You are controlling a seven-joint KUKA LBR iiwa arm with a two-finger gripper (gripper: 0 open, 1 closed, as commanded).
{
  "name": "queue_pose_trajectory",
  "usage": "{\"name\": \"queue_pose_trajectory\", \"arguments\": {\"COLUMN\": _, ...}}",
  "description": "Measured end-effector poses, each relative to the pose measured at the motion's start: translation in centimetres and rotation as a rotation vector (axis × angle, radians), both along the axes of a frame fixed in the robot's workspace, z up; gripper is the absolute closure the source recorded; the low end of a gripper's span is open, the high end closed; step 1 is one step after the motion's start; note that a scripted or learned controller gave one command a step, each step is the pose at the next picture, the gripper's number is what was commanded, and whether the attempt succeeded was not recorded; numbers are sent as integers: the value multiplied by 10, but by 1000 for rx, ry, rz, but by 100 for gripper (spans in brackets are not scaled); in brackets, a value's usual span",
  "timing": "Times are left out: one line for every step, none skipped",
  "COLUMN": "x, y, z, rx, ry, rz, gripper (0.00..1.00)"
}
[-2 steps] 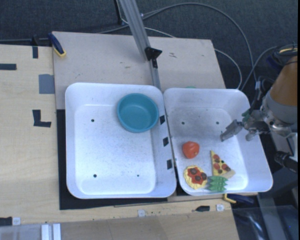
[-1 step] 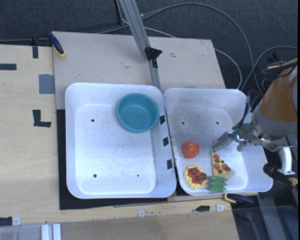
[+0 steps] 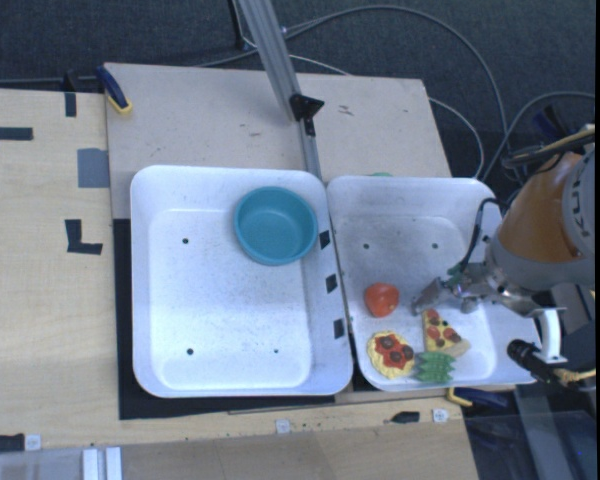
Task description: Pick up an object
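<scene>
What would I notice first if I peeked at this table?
Probably the blue bowl, sitting alone in the left bin. Next, the toy food in the right bin: a red tomato, a round pizza, a pizza slice and something green. The gripper hangs just above the slice, beside the tomato.

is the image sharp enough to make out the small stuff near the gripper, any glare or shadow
Camera view: soft, slightly blurred overall; the gripper reads as a dark smear, the pizza slice and red ball stay recognisable; even lighting, no strong glare, faint shading along the right bin walls.
</scene>
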State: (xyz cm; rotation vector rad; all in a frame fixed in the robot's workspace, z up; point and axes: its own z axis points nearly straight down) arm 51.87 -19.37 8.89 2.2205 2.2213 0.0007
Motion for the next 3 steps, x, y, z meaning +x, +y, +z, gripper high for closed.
{"name": "queue_pose_trajectory", "arguments": {"x": 1, "y": -1, "z": 12, "rx": -2, "ry": -3, "rz": 0, "gripper": 100}}
{"name": "queue_pose_trajectory", "arguments": {"x": 0, "y": -2, "z": 54, "rx": -1, "ry": -2, "rz": 0, "gripper": 100}}
{"name": "queue_pose_trajectory", "arguments": {"x": -9, "y": 1, "z": 105, "rx": -1, "ry": -3, "rz": 0, "gripper": 100}}
